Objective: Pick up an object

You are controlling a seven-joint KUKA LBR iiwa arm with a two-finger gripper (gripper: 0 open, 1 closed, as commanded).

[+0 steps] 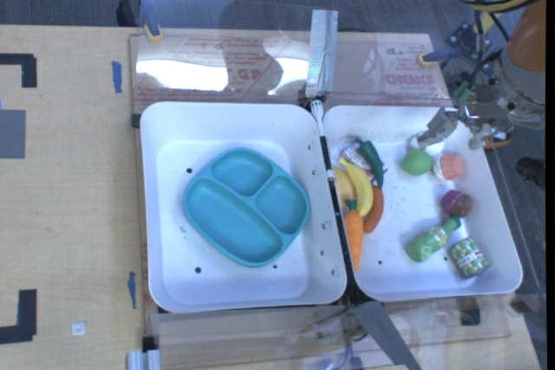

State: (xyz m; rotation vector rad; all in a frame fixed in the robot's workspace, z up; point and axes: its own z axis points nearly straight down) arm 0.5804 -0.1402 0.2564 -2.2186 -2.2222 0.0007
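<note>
My gripper (pixel 455 135) hangs over the far right part of the right bin (pixel 503 273), open, with nothing between its fingers. Just below its left finger (pixel 431 133) lies a green lime (pixel 416 162), and an orange-pink fruit (pixel 449 166) sits beside that. Further down the bin are a maroon fruit (pixel 456 204), a green bottle (pixel 429 241) and a green can (pixel 468 256). Along the bin's left wall lie a banana (pixel 360 191), a carrot (pixel 354 240), a red chili (pixel 375 210) and a dark green vegetable (pixel 371 156).
The left bin (pixel 165 134) holds a teal divided plate (pixel 247 205). A clear plastic wall (pixel 260 65) with a metal post (pixel 322 52) stands behind both bins. Cables and the arm (pixel 520 39) crowd the upper right. A wooden bench top (pixel 61 186) lies to the left.
</note>
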